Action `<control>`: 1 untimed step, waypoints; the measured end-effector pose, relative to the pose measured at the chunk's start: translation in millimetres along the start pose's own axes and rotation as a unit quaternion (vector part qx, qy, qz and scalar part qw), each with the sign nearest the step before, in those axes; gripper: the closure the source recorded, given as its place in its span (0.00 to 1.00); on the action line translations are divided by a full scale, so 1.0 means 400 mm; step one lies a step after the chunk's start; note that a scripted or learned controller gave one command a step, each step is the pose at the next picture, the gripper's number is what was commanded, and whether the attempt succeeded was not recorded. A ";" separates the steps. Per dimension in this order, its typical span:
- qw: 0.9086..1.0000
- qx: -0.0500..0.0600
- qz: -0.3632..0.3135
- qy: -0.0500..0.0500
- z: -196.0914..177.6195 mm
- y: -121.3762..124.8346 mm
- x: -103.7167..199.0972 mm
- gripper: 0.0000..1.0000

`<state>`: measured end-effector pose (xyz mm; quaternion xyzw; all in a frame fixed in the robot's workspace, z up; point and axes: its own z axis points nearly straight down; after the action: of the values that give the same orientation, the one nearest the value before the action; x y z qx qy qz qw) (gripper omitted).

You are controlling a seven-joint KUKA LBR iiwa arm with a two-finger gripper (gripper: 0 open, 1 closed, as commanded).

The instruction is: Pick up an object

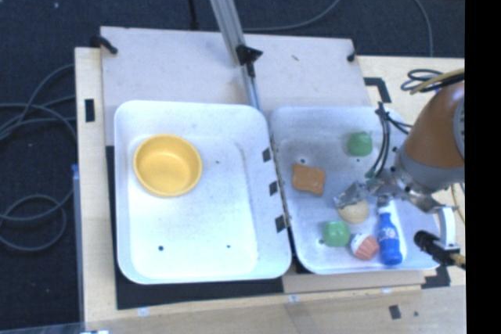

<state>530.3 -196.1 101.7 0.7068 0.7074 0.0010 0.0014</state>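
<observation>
The right bin [313,129] holds a brown block [308,179], a green ball [359,143], a pale yellowish round object [354,210], a small green cup-like object [337,233], a red and white object [365,247] and a blue and white bottle [389,237]. My gripper [354,196] hangs low over the right bin, just above the pale round object. The orange band [438,133] of the arm comes in from the right.
A yellow bowl [167,164] sits in the left bin [196,246] at its upper left. A metal pole [223,0] rises behind the bins. Cables run along the right side of the right bin, beside the arm.
</observation>
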 end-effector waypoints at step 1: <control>1.000 -0.002 0.000 0.000 -0.029 0.004 -0.001 1.00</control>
<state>531.7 -196.5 113.4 0.7068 0.7074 0.0020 0.0030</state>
